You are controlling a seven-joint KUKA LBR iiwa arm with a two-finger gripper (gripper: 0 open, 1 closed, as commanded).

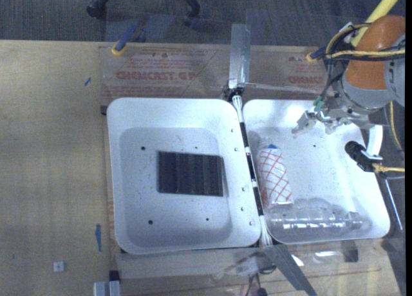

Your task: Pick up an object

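Progress: nothing picked yet, as far as I can judge. The end effector (313, 120) hangs over the upper part of the right bin (380, 221), with nothing visible between its fingers. Can't tell from this angle whether they're apart or together; too small and blurred against the white bin floor

Candidates in the right bin:
- red-and-white patterned cylinder (274, 175), lying on its side along the left wall, next to the divider between the bins
- clear plastic bottle (315, 216), lying on its side along the near wall, just below the cylinder and about touching its lower end; hard to read because it's transparent

Left bin (119, 118) holds a dark rectangular flat thing (190, 174) in the middle of its floor, well apart from the arm

Relative to the end effector: the cylinder is nearest, down-left of it in the camera view, clear gap between them, no contact. The bottle is further down, near the bin's front edge. Both sit lower in the frame than the fingers

Left to do, my read: the whole grasp, i.e. travel over a target, descend, close, lift. The cylinder looks the easier pick; the bottle is clear, round and hugging the wall, so likely to slip or roll
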